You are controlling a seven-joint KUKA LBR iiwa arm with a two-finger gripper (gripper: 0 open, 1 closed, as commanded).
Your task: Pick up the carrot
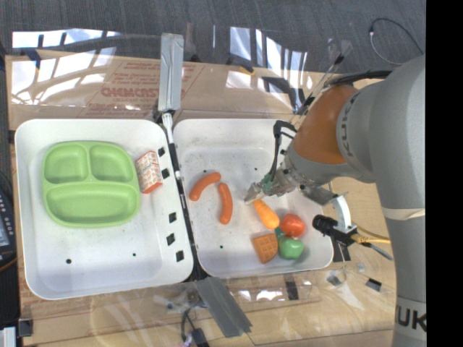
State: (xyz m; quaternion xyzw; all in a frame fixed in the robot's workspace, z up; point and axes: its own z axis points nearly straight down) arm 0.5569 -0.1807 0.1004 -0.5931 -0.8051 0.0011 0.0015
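Approach step, I judge. Carrot (265, 214) lies in the right bin (217, 132), beside the tomato (292, 225) and waffle (265, 247). My tool (262, 189) hovers just above its upper end; spread or pressed together, I cannot tell. Next: lower squarely over the carrot, clear of the tomato.

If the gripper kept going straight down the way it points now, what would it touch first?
Most likely the carrot: the gripper hangs over the right bin, tips just above the carrot's upper-left end. Height is hard to judge from this slanted view, so it might land on bin floor beside the carrot instead.
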